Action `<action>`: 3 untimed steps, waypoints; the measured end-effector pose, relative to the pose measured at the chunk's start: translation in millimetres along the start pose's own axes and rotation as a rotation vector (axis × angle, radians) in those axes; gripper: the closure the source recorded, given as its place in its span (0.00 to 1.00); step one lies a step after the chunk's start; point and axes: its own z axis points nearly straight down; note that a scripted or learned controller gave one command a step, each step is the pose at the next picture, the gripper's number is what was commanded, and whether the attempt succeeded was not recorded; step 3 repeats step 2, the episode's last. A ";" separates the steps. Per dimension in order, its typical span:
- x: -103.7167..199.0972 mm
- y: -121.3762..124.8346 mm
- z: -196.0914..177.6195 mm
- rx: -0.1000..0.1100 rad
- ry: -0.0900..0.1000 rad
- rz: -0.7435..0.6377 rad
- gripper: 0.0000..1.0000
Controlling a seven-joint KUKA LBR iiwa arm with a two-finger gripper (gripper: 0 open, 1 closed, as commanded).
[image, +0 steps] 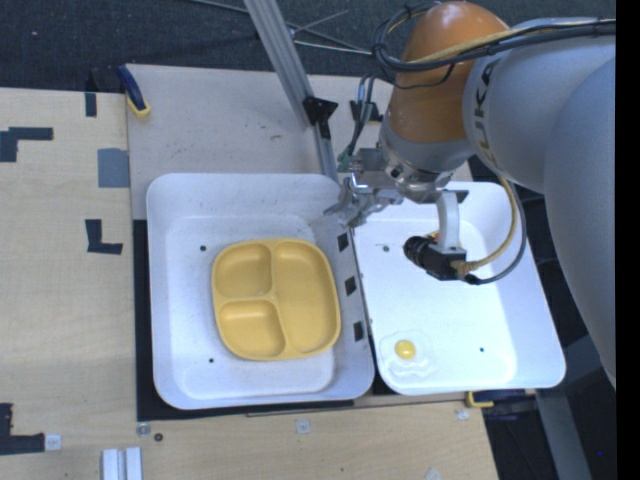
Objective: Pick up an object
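Fried-egg toy sat in right bin, near its front-left corner; yellow divided plate lay in left bin. Gripper hung at bins' rear divider, finger state unreadable, nothing seen held. Egg lay toward front, slightly right of gripper.

end effector fingers indistinct, arm cropped at right edge

Blue-handled clamp grips the bench's far edge.
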 end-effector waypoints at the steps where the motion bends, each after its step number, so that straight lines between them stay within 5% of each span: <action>1: 48.8 -24.5 -0.7 0.001 -0.001 0.000 1.00; 2: 45.7 -23.5 -0.7 0.000 -0.002 0.004 0.00; 3: 45.7 -23.5 -0.7 0.000 -0.002 0.004 0.00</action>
